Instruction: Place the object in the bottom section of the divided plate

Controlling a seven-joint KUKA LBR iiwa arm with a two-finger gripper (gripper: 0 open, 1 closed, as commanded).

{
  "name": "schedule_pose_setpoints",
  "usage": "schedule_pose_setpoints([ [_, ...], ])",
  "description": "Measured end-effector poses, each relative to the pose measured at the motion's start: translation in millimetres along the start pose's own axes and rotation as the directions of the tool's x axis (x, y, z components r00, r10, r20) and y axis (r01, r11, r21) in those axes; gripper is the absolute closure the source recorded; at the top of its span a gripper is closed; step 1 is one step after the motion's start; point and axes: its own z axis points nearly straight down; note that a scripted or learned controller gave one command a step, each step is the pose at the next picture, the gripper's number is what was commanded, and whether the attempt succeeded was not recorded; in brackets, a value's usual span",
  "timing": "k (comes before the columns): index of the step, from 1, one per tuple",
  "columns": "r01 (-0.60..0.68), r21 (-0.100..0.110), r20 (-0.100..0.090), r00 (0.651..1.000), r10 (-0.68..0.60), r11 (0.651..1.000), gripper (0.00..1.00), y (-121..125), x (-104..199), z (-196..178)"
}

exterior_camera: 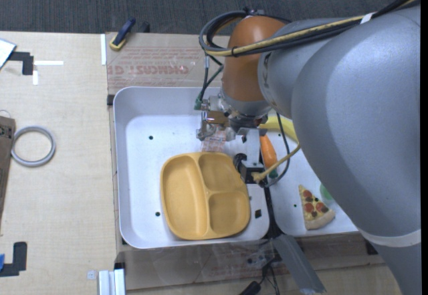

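Note:
A yellow divided plate [184,197] lies in the left white bin [134,153], toward its front right. It has one long section on the left and two smaller ones on the right, all bare. My gripper [215,132] hangs just beyond the plate's far rim, under the orange wrist band [249,53]. A pale, blurred shape [214,145] sits right below the gripper at the plate's edge; whether it is a held thing is not clear. The arm's bulk hides most of the right bin.
In the right bin [294,220] lie an orange carrot [267,149], a yellow banana [286,130], a pizza slice [314,208] and a bit of something green [325,191]. A tape roll [32,146] rests on the bench at left. Cables hang by the bin divider.

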Motion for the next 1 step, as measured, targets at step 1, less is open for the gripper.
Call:
schedule_pose_setpoints([
  [1,-0.001,0.008,0.002,1.0,0.001,1.0,0.0,-2.0,-0.7,2.5],
])
